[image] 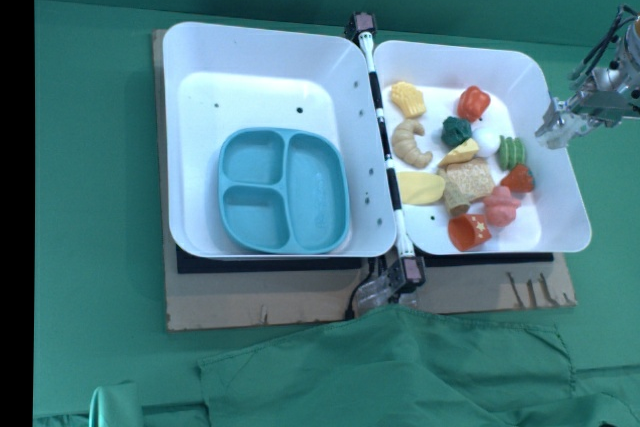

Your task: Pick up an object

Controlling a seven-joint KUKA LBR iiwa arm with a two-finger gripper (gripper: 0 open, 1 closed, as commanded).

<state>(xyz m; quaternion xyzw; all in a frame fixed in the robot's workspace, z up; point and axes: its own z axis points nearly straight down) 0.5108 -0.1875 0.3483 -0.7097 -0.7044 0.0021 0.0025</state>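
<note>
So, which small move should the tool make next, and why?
Probably move left and down toward the green pea pod. The tool hangs over the right bin's right rim, beside the toy food, and that pod lies nearest.

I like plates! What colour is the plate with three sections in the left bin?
Light blue. The divided plate shows best in the camera view.

Single camera overhead, slanted down on both bins point(270, 45)
</note>
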